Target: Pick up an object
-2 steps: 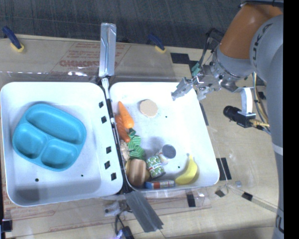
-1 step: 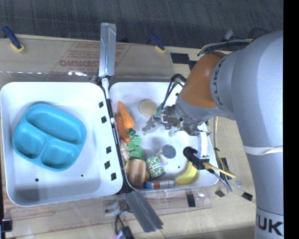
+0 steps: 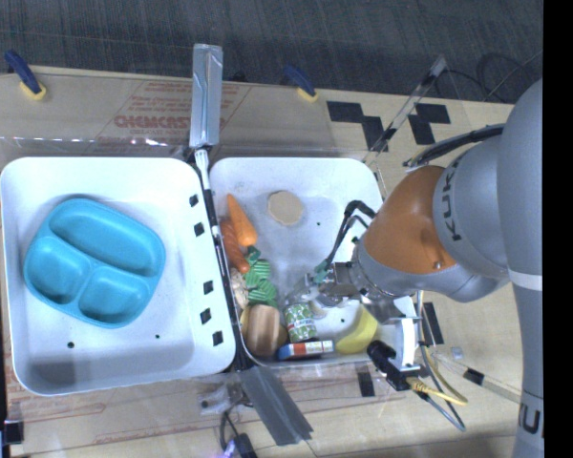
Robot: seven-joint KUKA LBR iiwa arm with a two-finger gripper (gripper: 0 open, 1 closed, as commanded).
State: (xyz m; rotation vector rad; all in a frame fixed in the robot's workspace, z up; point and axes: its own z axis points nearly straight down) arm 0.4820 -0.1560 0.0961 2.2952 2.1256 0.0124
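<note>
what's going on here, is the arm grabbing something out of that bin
A grey and orange robot arm is reaching down into the right bin, which holds a pile of small items: a carrot, a round tan disc, a green striped piece, a brown rounded item, a marker and something yellow. Its end effector is down among them, but nothing can be seen gripped. The left bin holds a blue divided tray.

Arm is reaching into right bin (image 3: 267, 175) from 3 o'clock; gripper (image 3: 317, 284) is hovering over clutter at bin's 6 o'clock: jar (image 3: 301, 321), yellow item (image 3: 358, 330), marker (image 3: 306, 350). Carrot (image 3: 237, 225) is lying at 9 o'clock. Blue tray (image 3: 94, 260) is sitting in left bin (image 3: 38, 175).
</note>
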